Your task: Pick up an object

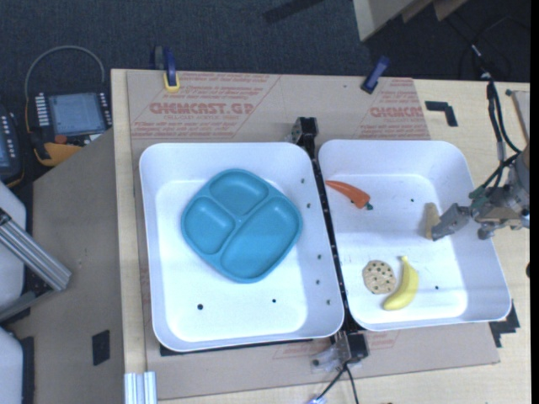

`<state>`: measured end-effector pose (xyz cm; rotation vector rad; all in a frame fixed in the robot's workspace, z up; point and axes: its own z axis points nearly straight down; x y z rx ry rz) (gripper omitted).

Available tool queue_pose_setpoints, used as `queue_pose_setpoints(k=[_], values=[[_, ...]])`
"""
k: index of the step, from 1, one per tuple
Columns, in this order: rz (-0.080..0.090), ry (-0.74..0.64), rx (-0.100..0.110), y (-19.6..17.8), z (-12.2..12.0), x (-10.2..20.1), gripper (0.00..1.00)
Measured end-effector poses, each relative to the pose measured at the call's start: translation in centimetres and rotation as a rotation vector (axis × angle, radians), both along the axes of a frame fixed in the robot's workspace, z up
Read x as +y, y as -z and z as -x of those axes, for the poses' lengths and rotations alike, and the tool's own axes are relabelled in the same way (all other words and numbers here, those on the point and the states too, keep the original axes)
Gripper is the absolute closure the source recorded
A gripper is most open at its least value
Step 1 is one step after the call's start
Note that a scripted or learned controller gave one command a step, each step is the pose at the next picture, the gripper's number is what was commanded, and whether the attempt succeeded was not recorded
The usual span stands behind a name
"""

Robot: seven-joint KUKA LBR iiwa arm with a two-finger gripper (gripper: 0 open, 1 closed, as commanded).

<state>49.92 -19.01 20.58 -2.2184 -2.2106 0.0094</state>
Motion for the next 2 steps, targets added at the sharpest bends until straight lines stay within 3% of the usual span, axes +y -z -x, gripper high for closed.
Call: queue_pose_setpoints(k=[1, 2], values=[[0.003, -0.003, -0.011, -0.5, -0.3, 0.0, 0.0], [0.001, -0.004, -0.009, 3.9, -0.7, 0.7, 0.0]])
